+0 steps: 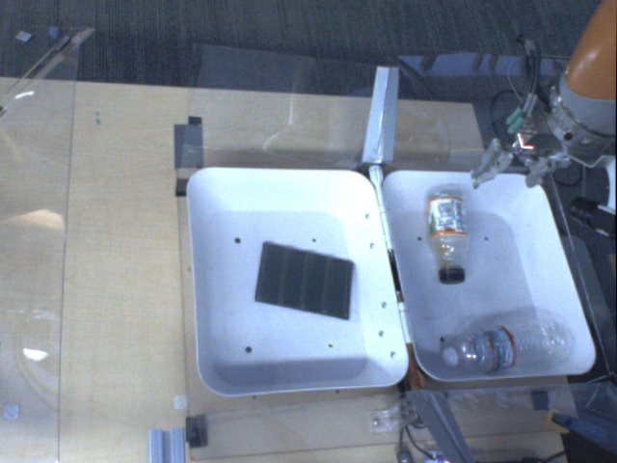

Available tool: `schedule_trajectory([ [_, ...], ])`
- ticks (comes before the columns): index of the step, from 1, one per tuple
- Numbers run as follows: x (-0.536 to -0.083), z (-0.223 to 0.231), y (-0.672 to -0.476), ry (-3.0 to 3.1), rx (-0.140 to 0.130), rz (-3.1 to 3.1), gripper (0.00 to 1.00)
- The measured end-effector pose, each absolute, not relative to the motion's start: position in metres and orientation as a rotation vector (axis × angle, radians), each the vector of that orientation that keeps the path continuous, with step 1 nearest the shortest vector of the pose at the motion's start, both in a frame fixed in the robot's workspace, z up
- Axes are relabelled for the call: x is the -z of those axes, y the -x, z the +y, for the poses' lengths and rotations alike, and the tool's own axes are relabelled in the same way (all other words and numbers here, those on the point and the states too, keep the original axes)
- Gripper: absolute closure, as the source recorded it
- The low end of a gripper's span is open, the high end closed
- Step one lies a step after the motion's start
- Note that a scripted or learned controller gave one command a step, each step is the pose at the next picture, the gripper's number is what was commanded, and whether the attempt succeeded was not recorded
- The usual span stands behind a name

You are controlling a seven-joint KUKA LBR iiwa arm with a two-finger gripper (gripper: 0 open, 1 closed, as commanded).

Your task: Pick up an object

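Note:
In the right bin a small bottle with an orange-and-white label and a dark cap lies lengthwise near the back. A clear water bottle with a blue label lies across the front of that bin. A dark ribbed rectangular pad lies flat in the left bin. My gripper hovers over the right bin's back edge, up and to the right of the small bottle. Its two fingers are spread apart with nothing between them.
A metal upright bar stands behind the seam between the two bins. Cables and dark hardware crowd the right side by the arm. Bare wooden bench stretches to the left of the bins.

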State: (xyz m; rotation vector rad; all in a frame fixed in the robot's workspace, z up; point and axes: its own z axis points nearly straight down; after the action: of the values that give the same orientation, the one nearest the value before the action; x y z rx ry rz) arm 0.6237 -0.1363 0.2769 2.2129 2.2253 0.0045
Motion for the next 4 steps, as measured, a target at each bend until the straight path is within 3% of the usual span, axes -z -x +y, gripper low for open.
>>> schedule_trajectory([
  [1,-0.283,-0.1,-0.641,-2.351,-0.008,2.077,0.0],
  [3,-0.087,-0.123,-0.671,-2.11,-0.007,2.321,0.0],
  [4,-0.1,-0.123,-0.673,-2.104,-0.014,2.318,1.0],
])
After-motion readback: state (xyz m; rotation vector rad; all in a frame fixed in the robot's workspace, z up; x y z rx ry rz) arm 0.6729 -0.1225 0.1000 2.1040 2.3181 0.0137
